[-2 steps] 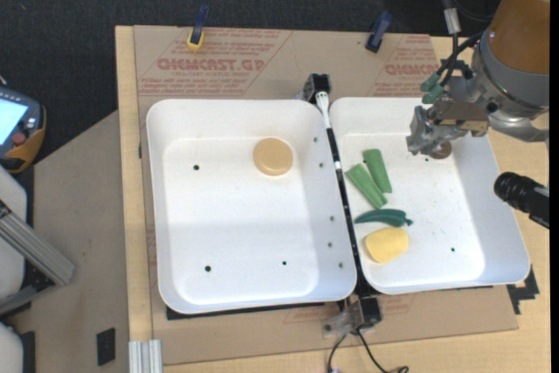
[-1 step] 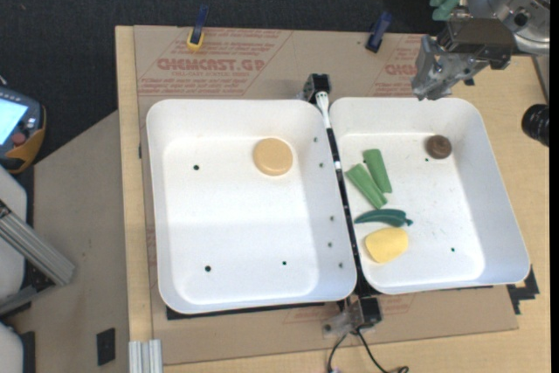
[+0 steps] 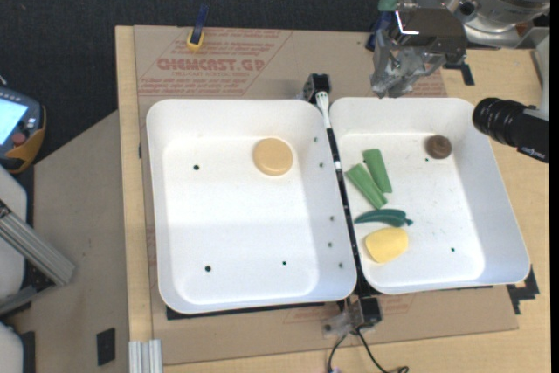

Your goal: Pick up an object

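Arm enters from upper right, grey body with orange band at the top edge. Pincer (image 3: 395,81) hangs above the far rim of the right bin (image 3: 498,214), just past its far-left corner, over the cardboard sheet (image 3: 227,65). Nothing seen between its fingers; can't tell if they are spread or pressed together, too blurred and cluttered.

Right bin contents: small brown round piece (image 3: 438,147) near the far right side; two light green sticks (image 3: 370,176) side by side at a slant near the bin's left wall, touching or almost; a dark green curved strip (image 3: 383,217) just nearer than the sticks; a yellow lump (image 3: 386,245) right beside the strip on the near side, may touch it. All lie flat on the bin floor, well apart from the pincer.

Left bin (image 3: 175,214): one tan round disc (image 3: 273,156) toward the far right part, alone.

Cardboard sheet under both bins on the tabletop carries red print reading roughly "CHEMCAST G.P", smaller lines below it not readable. A yellow and blue clamp (image 3: 197,32) sits on the sheet's far edge, left of the print. A black clip (image 3: 316,86) sits at the far end of the seam between bins. A black cylinder (image 3: 511,125) pokes in from the right edge over the right bin's far corner.
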`<act>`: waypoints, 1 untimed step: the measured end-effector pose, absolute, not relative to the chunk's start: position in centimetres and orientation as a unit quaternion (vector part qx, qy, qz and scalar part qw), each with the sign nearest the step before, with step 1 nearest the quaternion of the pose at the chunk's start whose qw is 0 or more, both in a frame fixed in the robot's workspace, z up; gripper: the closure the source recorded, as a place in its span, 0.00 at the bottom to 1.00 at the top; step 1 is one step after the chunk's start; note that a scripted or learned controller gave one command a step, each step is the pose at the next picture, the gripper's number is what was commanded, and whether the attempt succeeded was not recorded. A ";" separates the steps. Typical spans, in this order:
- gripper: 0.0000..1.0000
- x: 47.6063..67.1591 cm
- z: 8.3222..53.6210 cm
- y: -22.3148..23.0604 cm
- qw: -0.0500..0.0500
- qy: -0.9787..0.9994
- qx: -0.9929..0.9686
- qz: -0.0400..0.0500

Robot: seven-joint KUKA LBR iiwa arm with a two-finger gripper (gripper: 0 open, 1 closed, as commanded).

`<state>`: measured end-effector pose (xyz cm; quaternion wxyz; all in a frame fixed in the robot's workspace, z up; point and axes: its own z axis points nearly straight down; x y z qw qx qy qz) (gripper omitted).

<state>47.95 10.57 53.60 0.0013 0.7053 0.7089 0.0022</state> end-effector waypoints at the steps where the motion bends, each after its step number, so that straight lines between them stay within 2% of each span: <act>1: 1.00 47.8 35.7 12.7 -0.004 0.707 0.707 -0.007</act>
